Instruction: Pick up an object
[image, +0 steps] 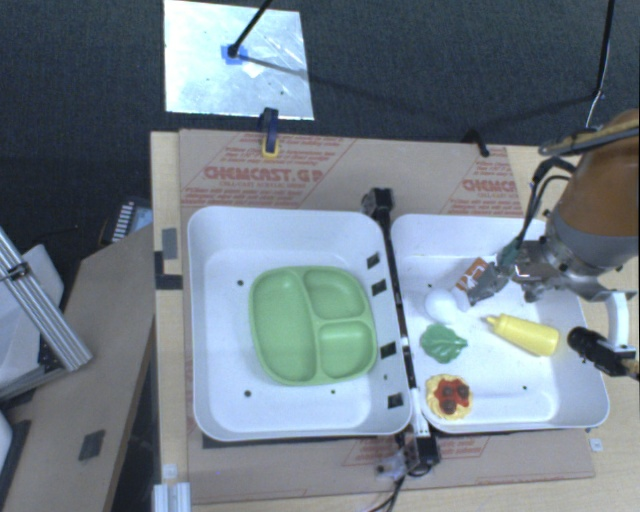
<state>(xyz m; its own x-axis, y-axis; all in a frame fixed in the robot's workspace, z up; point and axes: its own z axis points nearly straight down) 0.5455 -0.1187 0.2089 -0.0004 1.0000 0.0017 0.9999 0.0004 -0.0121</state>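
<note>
Bench setup: cardboard sheet (300, 165) on a dark carpeted floor, bearing two shallow white bins side by side. A foil-like square (238, 58) lies on the floor beyond the bench.

Camera view: the left bin (215, 250) holds a green divided plate (312, 325), three compartments, sitting flat. The right bin (570, 395) holds the loose candidates: a yellow mustard bottle (523, 333) lying on its side, a green leafy item (443, 343), a small pizza-like disc w/ red and dark toppings (450, 395) near the front wall, a white rounded object (441, 304), and a brown/orange packet (472, 272). The arm enters from the right; the gripper (492, 283) is low in the right bin, just beside the packet and white object. Jaw state: cannot tell at this res.; nothing is visibly between them.

Step in hand (judgement): closing on a target near the packet/white object. To do it well:
- Centre over one item only; the packet and white object lie close together.
- Approx. vertical descent, then close.
- Lift slowly; verify the item rises w/ the gripper.
- Alt. target: the bottle, well apart from the others, gripped across its body.
</note>
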